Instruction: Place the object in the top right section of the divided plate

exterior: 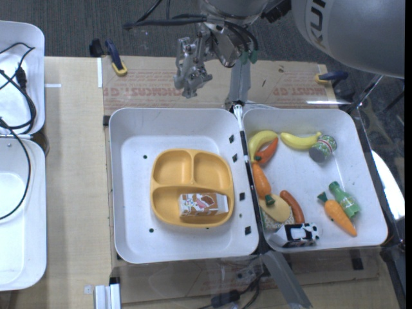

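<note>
Sitting on a wooden bench (71,172), two white bins. Lying in the yellow plate's (168,172) bottom section, a small carton (204,204), not the top right. Hovering above the bins, gripper (190,76), holding nothing; jaw spread impossible to tell. Placing yet undone.

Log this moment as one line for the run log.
arm: raised behind the bins | pincer: holds nothing | carton: in bottom section of divided plate | top right section: unfilled | step: placement not done
</note>
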Controlling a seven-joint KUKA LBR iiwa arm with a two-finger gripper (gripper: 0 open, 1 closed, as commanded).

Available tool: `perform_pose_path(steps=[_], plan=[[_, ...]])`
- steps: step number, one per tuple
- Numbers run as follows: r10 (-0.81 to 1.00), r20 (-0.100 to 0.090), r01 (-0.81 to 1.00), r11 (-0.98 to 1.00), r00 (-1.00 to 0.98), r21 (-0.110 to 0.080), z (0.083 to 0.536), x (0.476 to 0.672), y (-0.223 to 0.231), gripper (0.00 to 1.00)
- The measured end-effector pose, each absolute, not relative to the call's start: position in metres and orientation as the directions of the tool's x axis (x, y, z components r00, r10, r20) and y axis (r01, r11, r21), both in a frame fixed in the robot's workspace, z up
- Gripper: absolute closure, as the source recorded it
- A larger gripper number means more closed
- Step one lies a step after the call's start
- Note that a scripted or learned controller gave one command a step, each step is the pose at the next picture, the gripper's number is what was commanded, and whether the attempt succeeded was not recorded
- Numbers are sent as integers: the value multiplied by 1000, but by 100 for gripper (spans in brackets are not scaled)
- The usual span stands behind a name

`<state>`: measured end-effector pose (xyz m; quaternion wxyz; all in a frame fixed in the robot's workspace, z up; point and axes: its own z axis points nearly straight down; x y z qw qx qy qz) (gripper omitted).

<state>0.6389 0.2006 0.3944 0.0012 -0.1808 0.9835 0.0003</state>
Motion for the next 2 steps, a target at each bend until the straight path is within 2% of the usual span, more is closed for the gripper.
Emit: perform_pose_path(steps=[1,2], plan=[[-552,-3,-552,834,-834,1,440,661,228,100],[-572,0,-572,820,-820,3,307,661,228,100]])
